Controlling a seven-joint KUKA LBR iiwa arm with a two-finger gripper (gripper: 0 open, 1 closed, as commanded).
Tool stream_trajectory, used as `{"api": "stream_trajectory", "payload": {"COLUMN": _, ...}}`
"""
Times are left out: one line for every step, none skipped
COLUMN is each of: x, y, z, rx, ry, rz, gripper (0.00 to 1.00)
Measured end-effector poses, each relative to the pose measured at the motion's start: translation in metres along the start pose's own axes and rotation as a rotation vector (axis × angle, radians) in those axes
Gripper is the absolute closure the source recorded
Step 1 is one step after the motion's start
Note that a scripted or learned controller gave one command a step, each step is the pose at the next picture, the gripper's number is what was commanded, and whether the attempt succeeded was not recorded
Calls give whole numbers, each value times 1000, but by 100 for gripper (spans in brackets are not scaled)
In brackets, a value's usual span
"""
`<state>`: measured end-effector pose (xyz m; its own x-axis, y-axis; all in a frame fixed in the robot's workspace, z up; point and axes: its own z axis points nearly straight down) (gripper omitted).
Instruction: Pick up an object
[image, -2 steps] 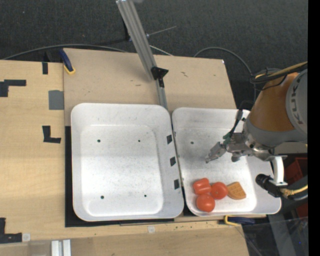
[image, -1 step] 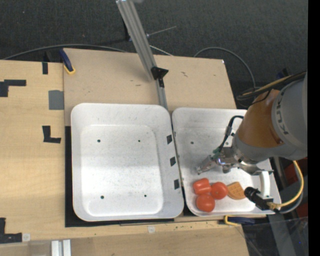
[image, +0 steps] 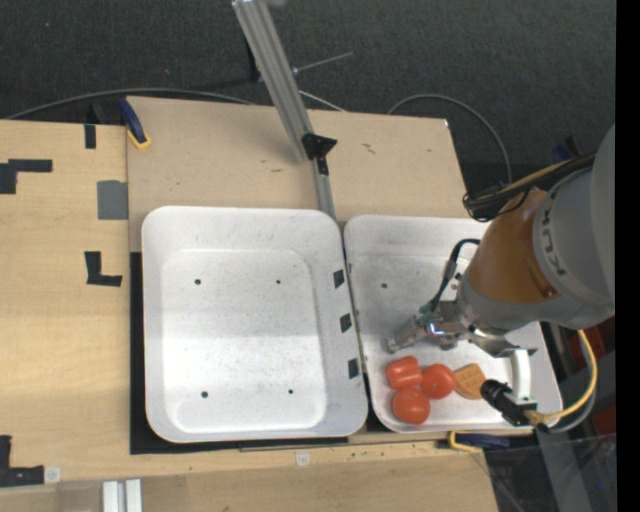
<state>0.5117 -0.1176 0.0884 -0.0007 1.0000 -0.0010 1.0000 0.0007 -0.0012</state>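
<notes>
The gripper (image: 408, 340) hangs just above the red objects (image: 415, 385). Whether its jaws are open or closed, I cannot tell.

Matt plastic, pale wood, bright metal

Both white bins, left (image: 160, 300) and right (image: 400, 235), look like matt plastic flecked with dark specks. The bench (image: 220, 150) is pale, smooth wood. At 12 o'clock a ribbed metal rail (image: 275, 70) gleams. The red toys (image: 415, 385) at 5 o'clock look smooth and slightly glossy, and the arm's orange band (image: 505, 265) has a soft sheen.
</notes>
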Motion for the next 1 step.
{"api": "stream_trajectory", "payload": {"x": 1, "y": 0, "z": -11, "rx": 0, "ry": 1, "rz": -1, "gripper": 100}}
